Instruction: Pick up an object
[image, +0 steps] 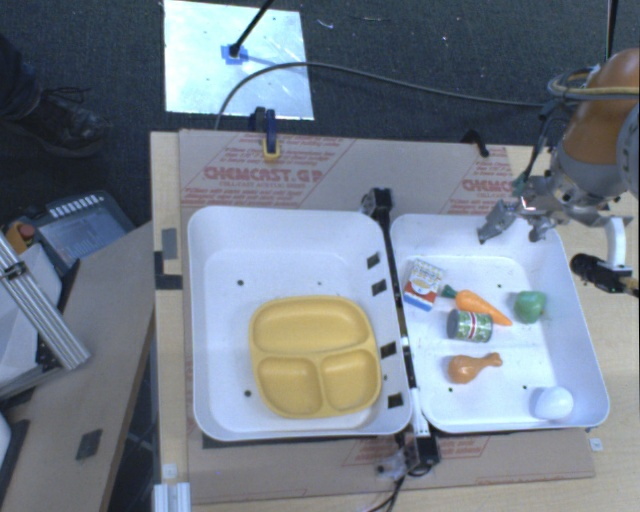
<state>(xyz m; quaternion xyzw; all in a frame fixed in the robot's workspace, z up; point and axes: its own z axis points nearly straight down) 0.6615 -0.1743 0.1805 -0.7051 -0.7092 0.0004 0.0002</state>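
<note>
Two shallow white bins side by side on a cardboard-covered bench, mid-frame. In the left bin (215, 260), a yellow divided tray (315, 355) with three compartments, lying toward the lower right of that bin.

In the right bin (565, 285), six small things:
- A small white carton (424, 281) with red and green print, upper left of the bin, tilted.
- An orange toy carrot (483, 306), just right of the carton, lying slantwise and touching the top of the can.
- A green-labelled can (469, 326) on its side, centre of the bin.
- A green rounded toy vegetable (529, 305), right of the carrot's tip, near the bin's right wall.
- An orange-brown toy drumstick (474, 367), below the can, apart from it.
- A white rounded object (552, 402), lower right corner of the bin.

Gripper (518, 222) at the upper right of the frame, above the far rim of the right bin, well apart from every object. Fingers spread wide, one pointing left and one right, nothing between them. Grey wrist and orange band rising behind it toward the frame's right edge.

At the top of the frame, a pale sheet (237, 58) on dark floor.
</note>
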